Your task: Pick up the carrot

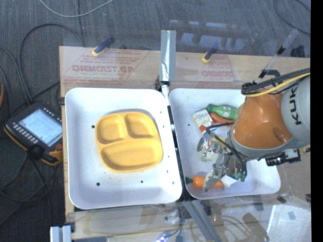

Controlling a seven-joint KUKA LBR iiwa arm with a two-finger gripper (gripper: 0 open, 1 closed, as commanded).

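The surface (70, 67) carries two shallow white bins side by side; the left bin (81, 135) holds a yellow compartment tray (129, 140), lying flat near its middle with three sections; the right bin (262, 183) holds a cluster of small items, among them a green bottle (224, 110) and a pale carton (202, 119) near its far wall; the carrot (199, 182) lies at the near left corner of the right bin; the tool (214, 178) hangs right over the carrot's right end, touching or just above it; whether it is open or closed cannot be told.
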